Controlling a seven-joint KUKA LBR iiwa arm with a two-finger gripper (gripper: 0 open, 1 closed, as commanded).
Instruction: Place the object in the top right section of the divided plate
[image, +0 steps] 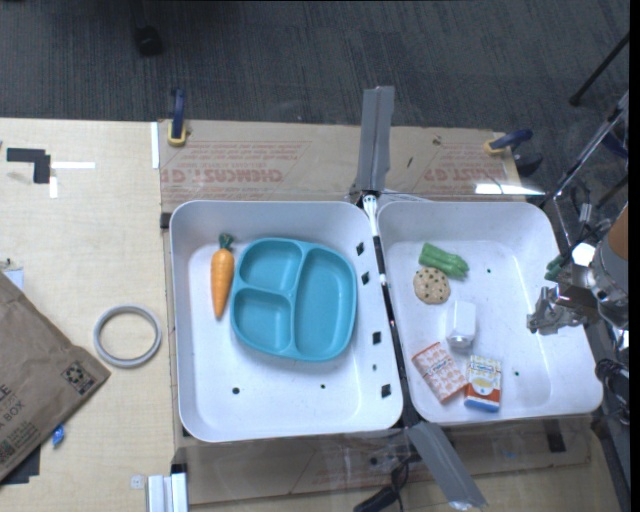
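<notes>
Task not yet begun. The gripper (548, 312) hovers over the right bin (520, 225), at its right side; whether it is spread or pressed together cannot be told. No object is seen in it. The divided plate (295, 298), all sections bare, lies well left of the gripper; cookie (432, 286) and cartons lie between.
</notes>
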